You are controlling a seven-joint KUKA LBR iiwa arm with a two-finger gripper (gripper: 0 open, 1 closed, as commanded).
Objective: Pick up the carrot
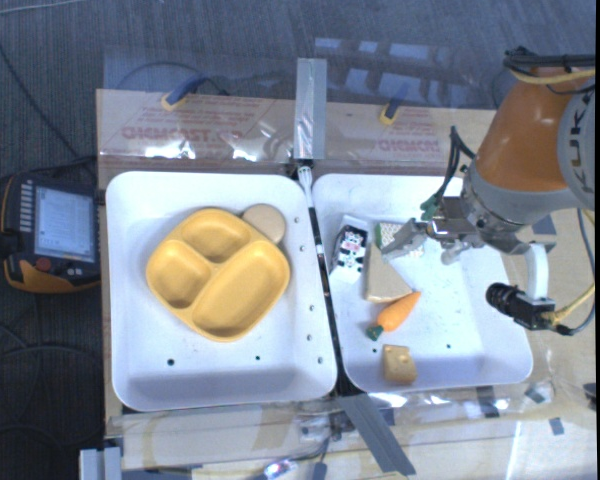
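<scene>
From the overhead camera we find the small orange carrot (398, 310) lying in the right white bin (500, 363) against a pale flat card (384, 276), with the two-finger gripper (432, 242) hovering above, open and empty, risking a double pick.

Illumination bright and even, from overhead. Both white bins (130, 368) near overexposure, surface detail washed out. Strong glare on clear plastic sheeting (230, 138) at desk's far edge. Shadows soft and short, falling close beneath objects. Dark carpet (40, 58) underexposed. Overall resolution low, fine edges slightly soft, no evident distortion
</scene>
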